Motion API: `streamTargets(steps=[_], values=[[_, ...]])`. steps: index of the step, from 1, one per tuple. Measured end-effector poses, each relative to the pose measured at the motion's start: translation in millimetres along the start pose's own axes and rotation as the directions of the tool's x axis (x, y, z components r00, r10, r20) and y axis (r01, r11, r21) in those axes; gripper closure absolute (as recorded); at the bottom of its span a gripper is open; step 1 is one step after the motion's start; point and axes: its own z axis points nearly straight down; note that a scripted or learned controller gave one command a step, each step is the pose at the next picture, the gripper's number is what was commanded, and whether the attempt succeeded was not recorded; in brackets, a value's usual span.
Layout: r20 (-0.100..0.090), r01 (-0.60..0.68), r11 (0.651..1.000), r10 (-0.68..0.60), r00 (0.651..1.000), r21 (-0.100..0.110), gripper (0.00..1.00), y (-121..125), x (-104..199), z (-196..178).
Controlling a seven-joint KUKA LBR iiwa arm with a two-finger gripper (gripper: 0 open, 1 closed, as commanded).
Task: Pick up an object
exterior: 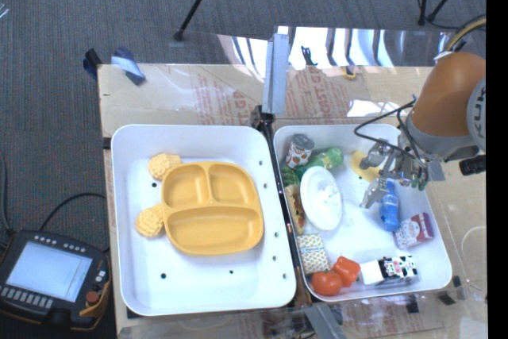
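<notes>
Blue bottle (389, 212) lies in the right bin (441, 250), partly hidden beneath the gripper (379, 191), whose fingers are spread; its label is unreadable.

Blue bottle (389, 213), lying in right bin, beside red-white carton (415, 230)

We list, on the surface (182, 95): left bin (127, 194) holding a divided tray (212, 206) with two waffles (151, 221) at its left edge; right bin (440, 250) holding a disc (321, 197) at centre, can (299, 149) behind, tomato (326, 283) in front.
</notes>
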Motion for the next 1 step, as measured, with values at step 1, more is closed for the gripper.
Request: streamTargets(steps=[1], values=[[-0.002,-0.025,1.000,0.025,1.000,0.001,0.00,-13.2,40.8,0.4]])
